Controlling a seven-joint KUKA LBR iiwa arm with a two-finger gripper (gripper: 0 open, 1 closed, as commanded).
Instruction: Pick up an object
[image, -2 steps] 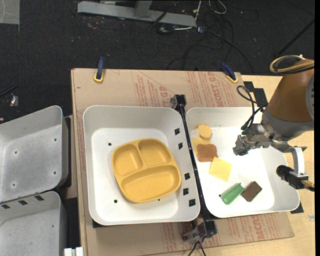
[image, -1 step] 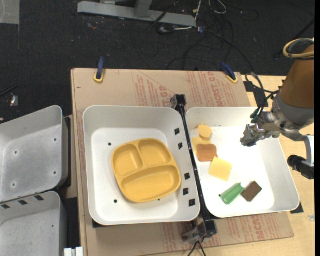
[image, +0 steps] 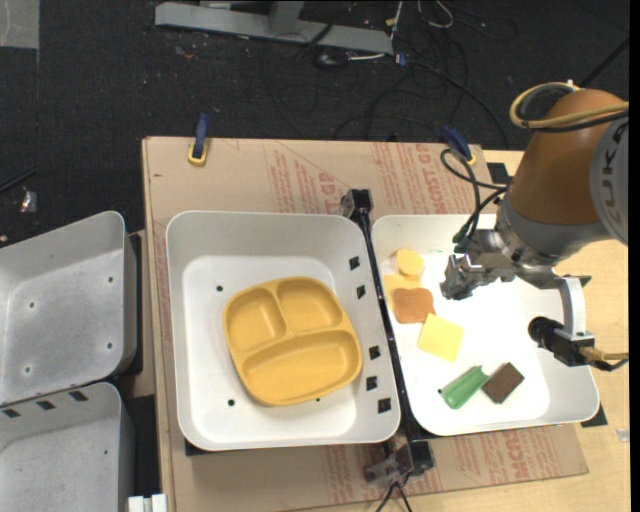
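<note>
Reaching in from the right, my arm (image: 570, 170) hangs over the right bin (image: 575, 405), and my tool (image: 458, 278) sits low above that bin's upper left part. Whether my tool is released or clenched I cannot tell, as it shows as a dark, tangled shape from this angle; nothing is plainly seen in it.

Just left of my tool lies a small round yellow piece (image: 410, 263), near the bin's left wall. Below it is an orange-brown square piece (image: 412, 304), and touching that one's lower right corner lies a pale yellow square block (image: 441, 337). Further toward the near edge, a green object (image: 463, 387) lies tilted, with a dark brown block (image: 503, 382) just beside it on the right.

The left bin (image: 200, 300) holds a yellow divided plate (image: 292, 340) with three compartments, set slightly askew. Both bins rest on a cardboard-covered surface (image: 290, 170).
</note>
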